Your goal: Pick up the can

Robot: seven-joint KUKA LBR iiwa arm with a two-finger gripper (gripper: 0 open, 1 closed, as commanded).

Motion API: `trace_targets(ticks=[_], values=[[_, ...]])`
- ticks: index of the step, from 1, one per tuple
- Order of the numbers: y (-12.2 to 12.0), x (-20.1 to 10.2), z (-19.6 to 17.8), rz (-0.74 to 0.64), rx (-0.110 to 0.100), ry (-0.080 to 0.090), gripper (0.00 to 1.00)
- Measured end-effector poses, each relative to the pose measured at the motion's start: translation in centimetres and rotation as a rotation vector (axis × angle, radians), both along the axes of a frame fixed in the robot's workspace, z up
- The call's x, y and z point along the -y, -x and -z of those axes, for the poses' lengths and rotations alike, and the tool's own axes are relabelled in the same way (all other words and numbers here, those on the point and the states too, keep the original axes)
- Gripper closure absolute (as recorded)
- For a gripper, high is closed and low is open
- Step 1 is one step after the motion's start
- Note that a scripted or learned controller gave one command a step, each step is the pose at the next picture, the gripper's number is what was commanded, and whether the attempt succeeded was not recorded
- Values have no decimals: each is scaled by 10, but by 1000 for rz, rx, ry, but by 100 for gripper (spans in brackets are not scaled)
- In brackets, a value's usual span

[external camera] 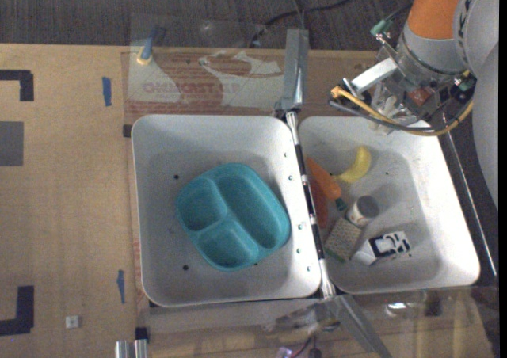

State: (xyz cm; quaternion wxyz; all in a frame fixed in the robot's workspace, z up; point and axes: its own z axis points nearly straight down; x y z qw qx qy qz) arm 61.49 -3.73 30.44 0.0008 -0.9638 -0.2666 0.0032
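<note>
The can (364, 208) is a small pale cylinder near the middle of the right bin (444, 190), its round end facing up. It stands just below a yellow banana (356, 165) and right of an orange carrot (322, 186). My gripper (394, 104) hangs over the far rim of the right bin, well above and behind the can, wrapped in cables and wrist hardware. Nothing shows held in it.
Beside the can lie a speckled grey sponge-like block (343, 238) and a black-and-white packet (387, 245). The left bin (158, 150) holds a teal divided plate (231, 215). A metal divider (295, 71) runs between the bins at the back.
</note>
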Motion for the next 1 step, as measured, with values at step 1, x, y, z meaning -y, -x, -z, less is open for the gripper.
trace_targets(ticks=[1], values=[[-35,1,-99,344,8,0,100]])
